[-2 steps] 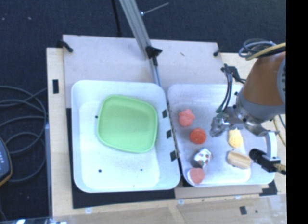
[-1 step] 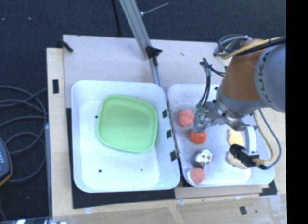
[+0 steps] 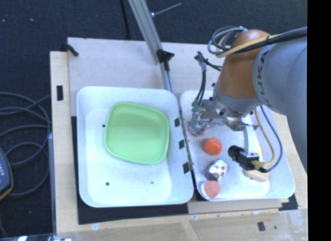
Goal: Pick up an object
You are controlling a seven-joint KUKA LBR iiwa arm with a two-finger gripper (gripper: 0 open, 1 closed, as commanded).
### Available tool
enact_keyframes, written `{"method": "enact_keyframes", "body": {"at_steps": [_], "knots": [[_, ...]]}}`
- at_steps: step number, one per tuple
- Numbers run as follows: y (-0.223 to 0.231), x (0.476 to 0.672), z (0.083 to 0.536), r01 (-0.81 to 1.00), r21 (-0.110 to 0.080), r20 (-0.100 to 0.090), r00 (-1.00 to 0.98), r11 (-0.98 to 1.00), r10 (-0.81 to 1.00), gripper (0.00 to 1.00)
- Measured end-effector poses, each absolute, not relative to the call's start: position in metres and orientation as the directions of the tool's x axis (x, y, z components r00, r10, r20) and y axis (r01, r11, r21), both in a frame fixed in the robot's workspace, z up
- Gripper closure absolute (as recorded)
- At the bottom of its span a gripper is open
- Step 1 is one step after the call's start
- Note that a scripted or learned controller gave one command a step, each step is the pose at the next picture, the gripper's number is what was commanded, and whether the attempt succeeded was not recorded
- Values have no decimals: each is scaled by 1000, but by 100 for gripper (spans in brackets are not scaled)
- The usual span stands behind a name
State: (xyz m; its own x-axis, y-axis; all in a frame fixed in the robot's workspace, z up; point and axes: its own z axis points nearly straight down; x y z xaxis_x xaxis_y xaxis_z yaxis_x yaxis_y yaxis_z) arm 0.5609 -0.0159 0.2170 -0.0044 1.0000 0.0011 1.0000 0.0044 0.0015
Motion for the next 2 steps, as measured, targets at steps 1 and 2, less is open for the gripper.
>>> {"method": "enact_keyframes", "body": {"at_steps": [1,2], "knots": [[21,582,217,1000,0,1,-3,3,1000,100],[71,598,229,1000,1,1,-4,4,1000,100]]}}
